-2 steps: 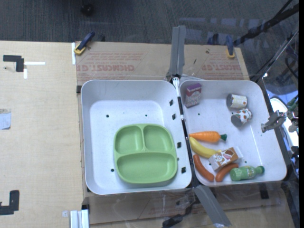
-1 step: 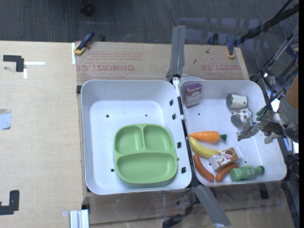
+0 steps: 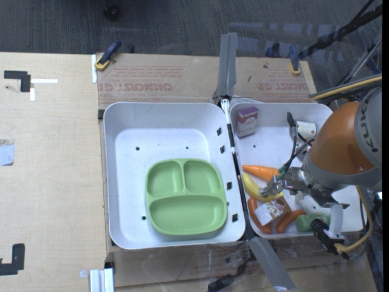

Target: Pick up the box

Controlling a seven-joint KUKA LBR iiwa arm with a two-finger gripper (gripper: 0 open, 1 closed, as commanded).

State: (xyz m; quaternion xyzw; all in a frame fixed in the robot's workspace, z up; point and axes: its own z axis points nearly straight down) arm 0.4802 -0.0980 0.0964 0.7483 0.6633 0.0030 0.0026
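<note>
The box is a small purple and white carton standing upright in the far left corner of the right bin. My gripper hangs low over the near middle of that bin, well in front of the box and apart from it. It sits just above a yellow banana and right of a carrot. The grey arm with its orange band covers the bin's right side.
A white and red packet, a red sausage and a green item crowd the right bin's near end. A white object lies at its far right. The left bin holds a green divided plate.
</note>
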